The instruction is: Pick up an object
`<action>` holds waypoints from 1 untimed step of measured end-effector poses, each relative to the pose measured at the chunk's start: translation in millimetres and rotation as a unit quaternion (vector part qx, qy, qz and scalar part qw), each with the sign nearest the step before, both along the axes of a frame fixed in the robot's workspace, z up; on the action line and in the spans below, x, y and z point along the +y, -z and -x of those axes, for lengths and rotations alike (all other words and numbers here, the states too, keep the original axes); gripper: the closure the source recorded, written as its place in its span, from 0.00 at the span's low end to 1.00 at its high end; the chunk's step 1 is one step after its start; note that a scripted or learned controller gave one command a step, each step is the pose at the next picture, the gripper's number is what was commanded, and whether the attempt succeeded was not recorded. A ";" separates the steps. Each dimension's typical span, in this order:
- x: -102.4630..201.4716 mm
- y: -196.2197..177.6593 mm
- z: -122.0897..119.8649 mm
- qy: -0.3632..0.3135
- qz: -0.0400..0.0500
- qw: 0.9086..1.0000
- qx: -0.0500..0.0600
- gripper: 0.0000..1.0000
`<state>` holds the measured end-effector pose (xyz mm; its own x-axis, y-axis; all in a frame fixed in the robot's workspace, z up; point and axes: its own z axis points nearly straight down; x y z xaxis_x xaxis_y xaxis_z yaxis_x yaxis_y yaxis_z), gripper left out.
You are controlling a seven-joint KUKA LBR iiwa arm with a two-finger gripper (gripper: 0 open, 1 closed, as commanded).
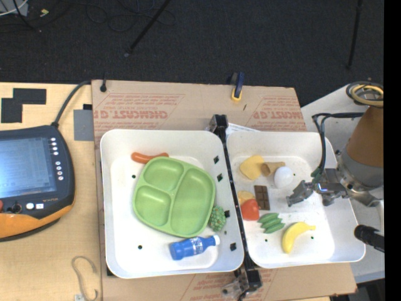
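My gripper (301, 195) hangs over the right part of the right bin (341, 246), with nothing visibly held. Just left of it lies a white ball (284, 176). A yellow banana (294, 236) lies below it toward the front. Further left are a yellow wedge (252, 167), a small brown piece (272, 167), a dark chocolate bar (262, 197), a red tomato (250, 210) and a green pea pod (270, 222).
The left bin (116, 243) holds a green divided plate (173, 195), an orange carrot (149, 157), a blue bottle (193, 247) and a green broccoli piece (217, 219). A black divider (229, 187) runs between the bins. A tablet (31, 174) lies at far left.
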<state>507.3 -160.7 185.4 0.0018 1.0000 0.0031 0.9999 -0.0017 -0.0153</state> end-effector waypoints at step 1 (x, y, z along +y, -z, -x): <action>-0.5 -6.5 -3.0 -0.001 0.001 1.000 -0.007 0.00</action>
